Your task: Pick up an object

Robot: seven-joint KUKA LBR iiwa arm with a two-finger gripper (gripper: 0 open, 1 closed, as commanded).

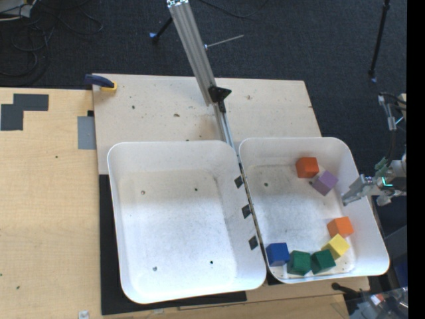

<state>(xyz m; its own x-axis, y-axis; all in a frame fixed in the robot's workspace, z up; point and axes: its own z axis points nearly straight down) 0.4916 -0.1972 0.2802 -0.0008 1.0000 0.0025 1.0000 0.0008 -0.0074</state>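
Over the right edge of the right bin (358, 158), the gripper (352, 193) hung with its tip pointing left. It was too small and blurry to tell if its jaws were spread or pressed together. Nothing could be seen between them.

All the blocks sat in that right bin. The purple block (325, 182) was the one closest to the gripper, just to its left, so it was probably the one to grab. It was small, with flat sides, and it looked a bit turned. The far orange block (307, 167) sat right beside it, maybe touching it.

Things could go wrong from there. The gripper could bump the bin's edge on its way down, because it was so close to it. It could push the purple block into the orange one instead of closing around it. The turned block could also slip out if the jaws met its corners and not its flat sides.

Along the near side lay another orange block (340, 226), a yellow block (338, 245), two green blocks (323, 260) and a blue block (277, 252). They were packed close together, so grabbing just one would be hard.
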